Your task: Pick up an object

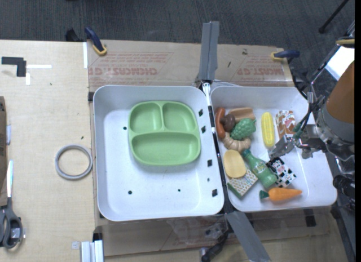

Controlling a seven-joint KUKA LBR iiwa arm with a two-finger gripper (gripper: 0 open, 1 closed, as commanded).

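The right bin point(316, 196) holds a heap of toy food: a yellow corn cob point(268, 129), a green bottle point(259, 169), an orange carrot point(284, 194), a bumpy green vegetable point(243, 128), a brown mushroom point(228, 121), a pale yellow piece point(234, 163), a red-and-white packet point(286, 123) and a black-and-white checkered piece point(284, 172). My gripper point(281, 150) reaches in from the right, low over the bin, just above the checkered piece and below the packet. Nothing shows as lifted.
A green divided plate point(164, 133) lies in the left bin point(113, 187). On the bench to the left lie a grey ring point(73, 161) and scissors point(10, 224). A grey divider bar point(208, 52) stands behind the bins.
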